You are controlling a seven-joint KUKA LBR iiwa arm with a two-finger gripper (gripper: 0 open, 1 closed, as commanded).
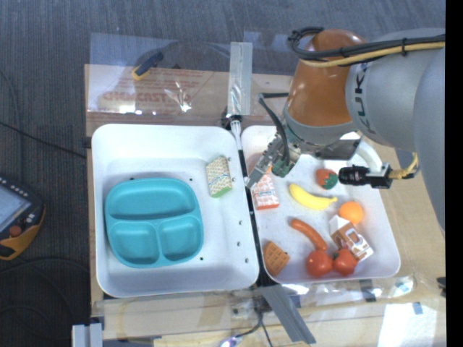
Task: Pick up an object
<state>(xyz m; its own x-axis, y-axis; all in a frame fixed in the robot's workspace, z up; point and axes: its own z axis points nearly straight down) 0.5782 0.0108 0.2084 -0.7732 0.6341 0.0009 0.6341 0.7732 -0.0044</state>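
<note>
The object nearest to being picked is the small red-and-white carton (265,191), lying in the right bin (391,262) close against the wall that divides it from the left bin (101,194); this is a judgement from where the gripper sits, since the task names no particular thing. Both bins rest side by side on the worktop (108,100), and the grey arm (405,85), with its orange band (325,78), reaches in from the right and bends down over the upper left corner of the right bin. The left bin carries a teal divided plate (153,219) and a small yellow-green sponge-like block (218,176). The gripper (273,161) hangs just above the carton's upper end, so the carton lies straight below and slightly toward the near side of it, its long axis running roughly along the dividing wall. The yellow banana (312,197) lies just to the right of the carton, apart from it, and beyond that sit a strawberry-like piece (327,178), an orange (351,212), a red sausage shape (309,232), tomatoes (320,264), a small box (352,238) and a waffle-like piece (275,257). Whether the gripper is released or clenched I cannot tell: its tip is dark and small against the carton, and nothing is plainly seen held in it.
</note>
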